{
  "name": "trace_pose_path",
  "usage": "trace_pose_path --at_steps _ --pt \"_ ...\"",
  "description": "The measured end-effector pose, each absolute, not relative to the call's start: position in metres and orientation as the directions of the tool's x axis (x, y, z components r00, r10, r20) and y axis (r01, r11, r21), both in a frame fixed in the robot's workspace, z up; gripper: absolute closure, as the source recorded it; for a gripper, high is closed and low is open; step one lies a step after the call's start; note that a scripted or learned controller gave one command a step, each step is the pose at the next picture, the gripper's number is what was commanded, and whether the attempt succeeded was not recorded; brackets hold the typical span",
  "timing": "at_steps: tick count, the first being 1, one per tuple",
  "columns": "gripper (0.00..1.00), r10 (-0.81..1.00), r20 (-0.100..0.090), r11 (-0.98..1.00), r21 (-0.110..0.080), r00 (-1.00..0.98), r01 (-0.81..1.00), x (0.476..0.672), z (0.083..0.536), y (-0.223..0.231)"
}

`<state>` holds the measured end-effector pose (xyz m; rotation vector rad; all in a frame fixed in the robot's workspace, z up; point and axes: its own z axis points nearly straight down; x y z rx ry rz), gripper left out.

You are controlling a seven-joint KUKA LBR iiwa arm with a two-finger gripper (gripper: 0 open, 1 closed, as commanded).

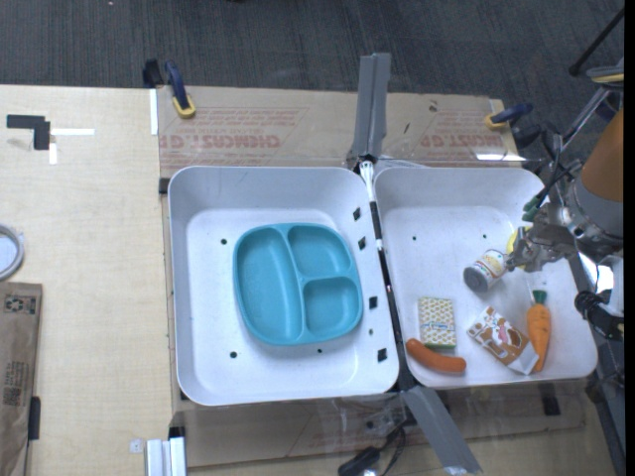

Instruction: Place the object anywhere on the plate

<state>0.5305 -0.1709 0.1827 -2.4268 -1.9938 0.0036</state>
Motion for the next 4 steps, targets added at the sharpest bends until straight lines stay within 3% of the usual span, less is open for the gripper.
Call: trace_pose_path --at_steps 1,2,3,4 --pt "1.00 0.995 0.000 -0.104 -0.004 0.104 0.995 0.478 0.225 -0.078" --pt "1.00 0.981 0.000 0.192 -0.003 -0.192 0.981 0.478 0.225 -0.032" --pt "1.00 0.967 -0.001 0.254 -0.003 -0.254 0.967 0.525 0.190 -0.006" --pt "1.00 0.852 -0.001 0.524 -0.001 -0.524 0.852 0.478 0.250 0.058"
